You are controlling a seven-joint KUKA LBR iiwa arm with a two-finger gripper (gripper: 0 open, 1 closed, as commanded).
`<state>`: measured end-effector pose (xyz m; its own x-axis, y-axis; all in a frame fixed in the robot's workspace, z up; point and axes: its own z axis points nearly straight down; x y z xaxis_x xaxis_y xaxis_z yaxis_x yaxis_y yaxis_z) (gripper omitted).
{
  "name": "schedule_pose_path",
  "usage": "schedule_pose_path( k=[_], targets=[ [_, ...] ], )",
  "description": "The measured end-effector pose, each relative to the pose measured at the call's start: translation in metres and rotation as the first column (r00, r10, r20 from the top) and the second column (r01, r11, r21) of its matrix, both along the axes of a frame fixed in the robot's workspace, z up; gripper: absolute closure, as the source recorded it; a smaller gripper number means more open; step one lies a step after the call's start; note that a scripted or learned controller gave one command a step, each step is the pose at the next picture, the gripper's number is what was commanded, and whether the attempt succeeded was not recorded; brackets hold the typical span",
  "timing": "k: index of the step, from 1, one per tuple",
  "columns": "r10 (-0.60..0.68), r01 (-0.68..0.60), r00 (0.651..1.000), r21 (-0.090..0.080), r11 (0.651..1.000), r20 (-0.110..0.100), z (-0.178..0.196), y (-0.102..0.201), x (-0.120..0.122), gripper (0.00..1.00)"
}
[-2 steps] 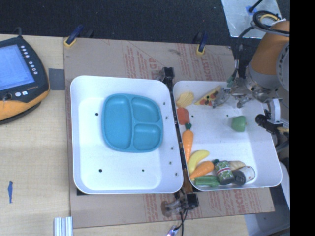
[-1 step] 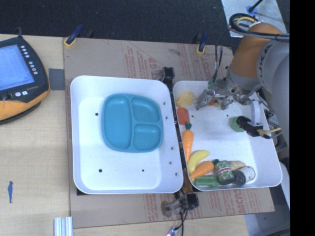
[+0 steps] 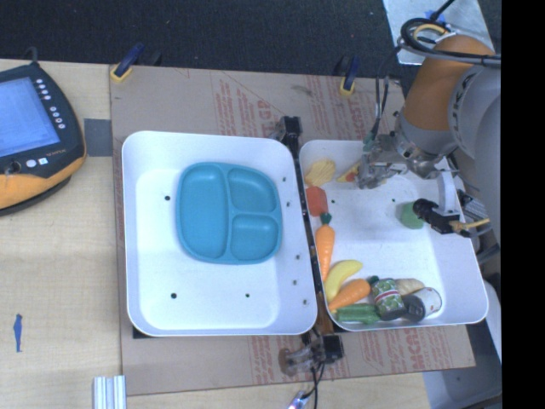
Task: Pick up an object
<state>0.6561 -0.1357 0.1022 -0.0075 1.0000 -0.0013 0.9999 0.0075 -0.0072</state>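
My gripper point(image 3: 372, 175) hangs low over the far part of the right bin point(image 3: 456, 262), reaching in from the upper right. Beside its left edge lies a small orange-yellow piece point(image 3: 347, 175). A yellow toy food point(image 3: 320, 172) and a red one point(image 3: 317, 200) lie along the bin's left wall, with an orange carrot point(image 3: 324, 244) below them. A green round piece point(image 3: 411, 216) sits to the gripper's lower right. At the near edge lie a banana point(image 3: 342, 273), a second carrot point(image 3: 351, 293), a green cucumber point(image 3: 358, 313) and a small bottle point(image 3: 396, 299).
The left bin point(image 3: 149, 254) holds a blue divided plate point(image 3: 228, 212). An orange-rimmed tablet point(image 3: 30, 135) lies at the bench's far left. Clamps point(image 3: 126, 62) hold the brown board at its back edge.
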Motion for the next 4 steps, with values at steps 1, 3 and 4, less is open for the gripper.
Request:
schedule_pose_path(
  k=[1, 3, 4],
  targets=[
    [0.0, 0.0, 1.0, 0.0, 1.0, 0.0, 0.0, 0.0, 0.0, 0.0],
    [0.001, -0.001, 1.0, 0.0, 1.0, -0.002, 0.01, -0.001, 0.0, 0.0],
    [-0.004, 0.004, 1.0, 0.001, 1.0, 0.002, -0.01, -0.027, 0.0, 0.0]
  ],
)
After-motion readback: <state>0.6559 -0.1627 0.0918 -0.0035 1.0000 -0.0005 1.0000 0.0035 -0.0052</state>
